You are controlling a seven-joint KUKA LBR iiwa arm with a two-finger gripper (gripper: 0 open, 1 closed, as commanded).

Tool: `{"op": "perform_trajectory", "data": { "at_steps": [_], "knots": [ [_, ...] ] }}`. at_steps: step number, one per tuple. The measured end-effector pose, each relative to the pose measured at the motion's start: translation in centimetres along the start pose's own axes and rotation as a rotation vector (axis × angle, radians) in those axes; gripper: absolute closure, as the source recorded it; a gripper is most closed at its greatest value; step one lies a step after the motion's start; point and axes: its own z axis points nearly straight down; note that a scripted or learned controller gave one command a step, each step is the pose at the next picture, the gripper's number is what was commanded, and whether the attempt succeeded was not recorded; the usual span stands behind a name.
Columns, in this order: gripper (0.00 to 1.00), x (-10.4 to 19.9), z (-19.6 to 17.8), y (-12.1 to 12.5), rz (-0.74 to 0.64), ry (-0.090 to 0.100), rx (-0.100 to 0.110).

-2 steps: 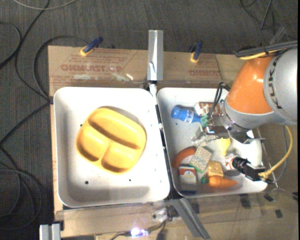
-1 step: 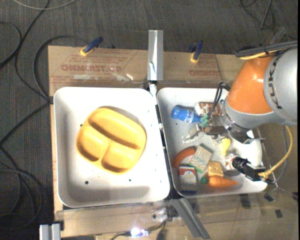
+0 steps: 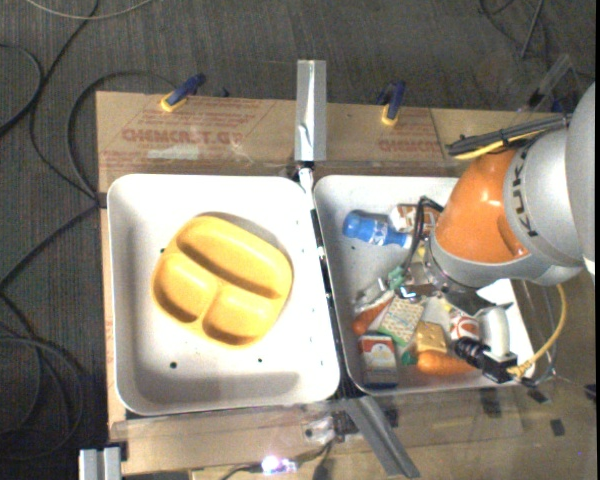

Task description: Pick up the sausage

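Observation:
The right bin [image 3: 332, 268] holds a heap of small items. A reddish-orange elongated piece [image 3: 372, 318], possibly the sausage, lies at the heap's left, partly under a printed packet [image 3: 403, 318]. Another orange elongated item [image 3: 442, 365] lies along the bin's front wall. My gripper [image 3: 412, 284] hangs under the orange wrist band [image 3: 480, 223], low over the middle of the heap and just up and right of the reddish piece. The wrist hides most of it, and nothing shows held in it.
A blue-capped bottle [image 3: 372, 228] lies at the back of the right bin. A small red-and-white carton [image 3: 378, 353] stands at its front left. The left bin [image 3: 130, 368] bears a yellow divided plate [image 3: 223, 278]. A metal divider [image 3: 310, 118] stands behind the bins.

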Motion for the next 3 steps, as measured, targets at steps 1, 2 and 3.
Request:
{"op": "perform_trajectory", "data": {
  "at_steps": [1, 2, 3],
  "knots": [
    [1.00, -0.2, -1.1, 0.2, 0.001, -0.005, -0.007],
    [1.00, 7.1, -13.0, 0.2, -0.192, 0.006, 0.014],
    [1.00, 9.3, -9.3, 5.3, 0.074, 0.004, 0.018]
  ]
}}
